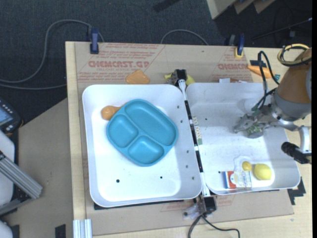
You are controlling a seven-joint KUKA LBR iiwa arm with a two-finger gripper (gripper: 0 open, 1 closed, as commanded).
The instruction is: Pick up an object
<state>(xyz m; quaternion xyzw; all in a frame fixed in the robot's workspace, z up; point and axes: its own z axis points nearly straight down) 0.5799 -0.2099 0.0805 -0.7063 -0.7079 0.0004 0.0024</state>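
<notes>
Gripper (252,124) at the end of the grey arm (292,95), low over the floor of the right bin (218,133); open or closed, impossible to tell against the white, and nothing plainly seen in its grasp. Nearest to the gripper, toward the lower edge of the view and slightly to its right: a yellow round object (262,171) by the bin's front rim. Just left of that, touching or almost touching, a small yellow-and-white item (245,166), and beside it a flat red, white and blue packet (232,179), long axis roughly across the view. Probably the easiest targets, judged from this layout: a pull back toward the front rim, then a descent. Well to the gripper's left, past the seam between the bins, a blue divided plate (142,131) tilted diagonally in the left bin (99,177). Farther left again, an orange lump (109,112) tucked against the plate's upper left edge. Up and left of the gripper, outside both bins, another orange piece (137,77) on the bench (79,108).
</notes>
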